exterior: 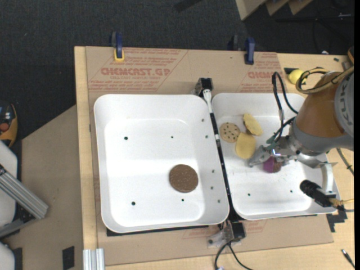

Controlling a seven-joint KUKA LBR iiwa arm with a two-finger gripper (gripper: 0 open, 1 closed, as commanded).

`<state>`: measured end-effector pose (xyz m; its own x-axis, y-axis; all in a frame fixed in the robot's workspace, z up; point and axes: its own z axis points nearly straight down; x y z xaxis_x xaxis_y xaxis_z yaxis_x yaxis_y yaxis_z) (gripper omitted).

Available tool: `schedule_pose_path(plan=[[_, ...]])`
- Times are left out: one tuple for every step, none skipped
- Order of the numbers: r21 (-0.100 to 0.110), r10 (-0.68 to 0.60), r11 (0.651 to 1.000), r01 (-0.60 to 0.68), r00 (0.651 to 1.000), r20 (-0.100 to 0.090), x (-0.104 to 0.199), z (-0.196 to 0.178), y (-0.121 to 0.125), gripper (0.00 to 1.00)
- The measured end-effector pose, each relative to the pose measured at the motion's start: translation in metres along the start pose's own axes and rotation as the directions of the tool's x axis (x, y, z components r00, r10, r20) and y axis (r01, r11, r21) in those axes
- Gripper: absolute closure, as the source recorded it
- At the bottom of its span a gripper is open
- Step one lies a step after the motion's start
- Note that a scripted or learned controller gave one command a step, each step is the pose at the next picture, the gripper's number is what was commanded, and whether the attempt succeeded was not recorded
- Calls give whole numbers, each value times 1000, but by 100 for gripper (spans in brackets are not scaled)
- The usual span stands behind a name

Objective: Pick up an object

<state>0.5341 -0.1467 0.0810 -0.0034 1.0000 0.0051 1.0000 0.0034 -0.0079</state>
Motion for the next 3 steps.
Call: schedule_pose_path(plan=[[-13,3,1000,-3,1000,7,-4,-15,3,100],[-3,3,1000,-3,1000,2,30,-24,-32,100],[-12,-3,1000,3,1000,3,125,-106,-56,100]])
